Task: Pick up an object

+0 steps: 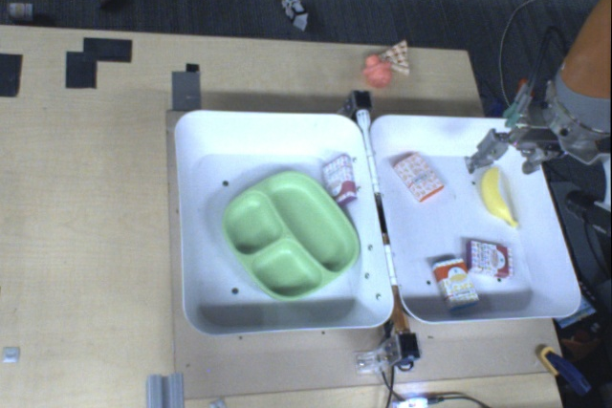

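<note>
One end effector point(505, 151) above banana point(498, 196) | arm point(583, 81) cut off

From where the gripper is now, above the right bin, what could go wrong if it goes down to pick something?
1. The gripper hangs near the top end of the curved yellow banana, not over its middle, so a grasp there may slip or tip it.
2. The banana lies close to the right rim of the shallow white right bin, so a finger could strike the wall.
3. The small red and white packet and the orange-topped carton almost touch, so grasping one may push the other.
</note>
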`<state>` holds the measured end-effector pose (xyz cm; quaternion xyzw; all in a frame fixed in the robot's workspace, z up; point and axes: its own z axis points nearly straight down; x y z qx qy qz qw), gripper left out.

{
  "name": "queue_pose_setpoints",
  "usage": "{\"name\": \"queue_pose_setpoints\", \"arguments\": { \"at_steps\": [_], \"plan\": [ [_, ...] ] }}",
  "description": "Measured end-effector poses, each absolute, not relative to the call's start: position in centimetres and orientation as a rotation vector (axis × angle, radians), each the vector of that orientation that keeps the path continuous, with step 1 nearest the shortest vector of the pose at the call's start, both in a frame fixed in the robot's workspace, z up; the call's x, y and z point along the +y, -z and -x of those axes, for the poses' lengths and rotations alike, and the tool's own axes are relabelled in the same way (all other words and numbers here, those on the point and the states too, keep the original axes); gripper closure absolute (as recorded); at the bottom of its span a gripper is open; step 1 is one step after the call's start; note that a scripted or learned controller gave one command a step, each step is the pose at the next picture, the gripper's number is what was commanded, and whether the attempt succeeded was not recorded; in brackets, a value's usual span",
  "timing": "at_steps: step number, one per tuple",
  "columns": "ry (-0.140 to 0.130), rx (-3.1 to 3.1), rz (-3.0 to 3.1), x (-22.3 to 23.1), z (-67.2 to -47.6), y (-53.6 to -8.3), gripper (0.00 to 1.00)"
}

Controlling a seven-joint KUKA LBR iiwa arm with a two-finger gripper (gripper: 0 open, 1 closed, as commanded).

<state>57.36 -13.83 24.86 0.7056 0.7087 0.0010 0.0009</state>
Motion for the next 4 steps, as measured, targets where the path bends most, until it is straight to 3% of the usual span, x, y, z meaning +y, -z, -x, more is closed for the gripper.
{"name": "queue_pose_setpoints", "arguments": {
  "at_steps": [1,2,3,4],
  "plan": [
    [0.000,2.224,-2.220,-13.7,-51.5,-12.9,0.00],
    [-0.015,2.217,-2.208,-8.8,-49.1,-8.8,0.00],
    [-0.021,2.214,-2.205,-8.8,-49.3,-9.9,1.00],
    [-0.007,2.224,-2.214,-4.4,-48.8,-22.3,1.00]
  ]
}}
